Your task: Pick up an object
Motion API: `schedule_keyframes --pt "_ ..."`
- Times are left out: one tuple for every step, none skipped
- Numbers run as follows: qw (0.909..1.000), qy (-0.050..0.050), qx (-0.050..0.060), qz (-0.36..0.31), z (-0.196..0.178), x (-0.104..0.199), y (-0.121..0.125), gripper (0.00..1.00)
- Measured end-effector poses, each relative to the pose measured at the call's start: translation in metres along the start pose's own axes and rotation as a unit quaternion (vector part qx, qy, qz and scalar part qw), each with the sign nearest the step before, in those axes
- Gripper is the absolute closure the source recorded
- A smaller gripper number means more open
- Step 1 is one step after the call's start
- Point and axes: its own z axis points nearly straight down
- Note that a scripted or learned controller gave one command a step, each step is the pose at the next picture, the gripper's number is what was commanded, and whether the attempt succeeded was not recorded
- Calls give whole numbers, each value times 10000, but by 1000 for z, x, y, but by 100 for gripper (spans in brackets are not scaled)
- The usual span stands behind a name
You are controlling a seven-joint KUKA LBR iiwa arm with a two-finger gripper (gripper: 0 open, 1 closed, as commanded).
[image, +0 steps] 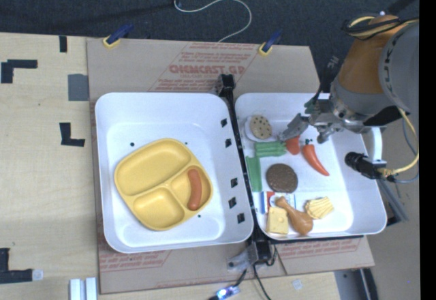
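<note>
Gripper: low in right bin; fingers' opening cannot be told.
Beside it: carrot, cookie, green block.
Left bin: yellow tray, sausage.

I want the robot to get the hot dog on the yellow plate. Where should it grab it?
Probably across the middle of the hot dog, coming straight down. It lies flat and long in the yellow plate's right compartment, so the pincer fingers should close on its narrow sides, clear of the divider ridges.

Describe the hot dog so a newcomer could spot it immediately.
Look in the left bin, which holds a yellow divided tray. The hot dog lies in the tray's right compartment, the only orange-red piece in this bin.
</note>
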Motion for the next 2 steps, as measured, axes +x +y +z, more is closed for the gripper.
schedule_keyframes --pt "10000 0 -44 -8 60 2 -1 0" --pt "10000 -6 -90 -12 64 3 4 0"
